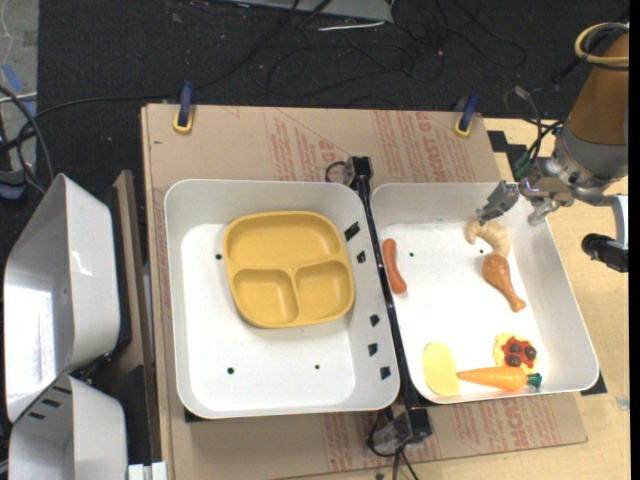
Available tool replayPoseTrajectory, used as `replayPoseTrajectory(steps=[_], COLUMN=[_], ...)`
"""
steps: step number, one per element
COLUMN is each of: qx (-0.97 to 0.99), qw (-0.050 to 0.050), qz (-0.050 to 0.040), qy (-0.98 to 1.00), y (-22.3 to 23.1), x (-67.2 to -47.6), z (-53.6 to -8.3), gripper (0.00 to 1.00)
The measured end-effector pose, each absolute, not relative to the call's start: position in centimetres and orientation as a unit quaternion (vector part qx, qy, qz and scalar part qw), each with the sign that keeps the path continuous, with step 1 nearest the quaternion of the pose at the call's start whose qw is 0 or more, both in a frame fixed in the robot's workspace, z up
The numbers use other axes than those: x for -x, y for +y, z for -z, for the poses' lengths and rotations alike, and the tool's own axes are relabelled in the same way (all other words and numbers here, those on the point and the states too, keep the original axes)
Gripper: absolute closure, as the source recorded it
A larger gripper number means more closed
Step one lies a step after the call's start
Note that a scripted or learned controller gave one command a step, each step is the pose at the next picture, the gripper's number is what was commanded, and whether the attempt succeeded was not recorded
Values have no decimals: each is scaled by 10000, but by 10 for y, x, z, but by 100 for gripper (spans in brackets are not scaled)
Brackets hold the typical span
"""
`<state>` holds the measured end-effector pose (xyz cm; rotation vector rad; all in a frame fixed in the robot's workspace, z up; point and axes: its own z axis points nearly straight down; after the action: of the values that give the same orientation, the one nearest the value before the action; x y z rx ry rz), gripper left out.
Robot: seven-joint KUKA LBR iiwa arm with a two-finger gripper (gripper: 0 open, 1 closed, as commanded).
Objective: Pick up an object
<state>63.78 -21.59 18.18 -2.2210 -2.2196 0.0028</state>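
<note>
My gripper [519, 208] hangs over the back right corner of the right bin [440, 213], fingers spread apart and nothing between them. Just below its left finger [497, 205] lies a small beige lumpy piece [486, 233]. A brown chicken drumstick [503, 279] rests a little nearer the front. An orange-red sausage [395, 266] lies by the bin's left wall. At the front of that bin sit a pale yellow slice [438, 368], a carrot [494, 376] and a yellow piece topped with red berries [516, 350].
The left bin [190, 268] holds a yellow divided plate [290, 268]. Black clips line the wall between the two bins. Grey tubs [55, 288] stand off the bench at the left. Cables run across the dark floor behind.
</note>
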Motion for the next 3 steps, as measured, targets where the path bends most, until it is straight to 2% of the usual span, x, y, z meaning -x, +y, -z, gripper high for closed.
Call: replayPoseTrajectory(steps=[1,2,3], qx=[7063,7058,7063], qw=[13,-19,-23], qz=[-11,5,10], qy=[-7079,-7084,-7079], y=[-210,-210,-213], x=[-636,-637,-642], z=[-138,-151,-195], gripper=[0,100,100])
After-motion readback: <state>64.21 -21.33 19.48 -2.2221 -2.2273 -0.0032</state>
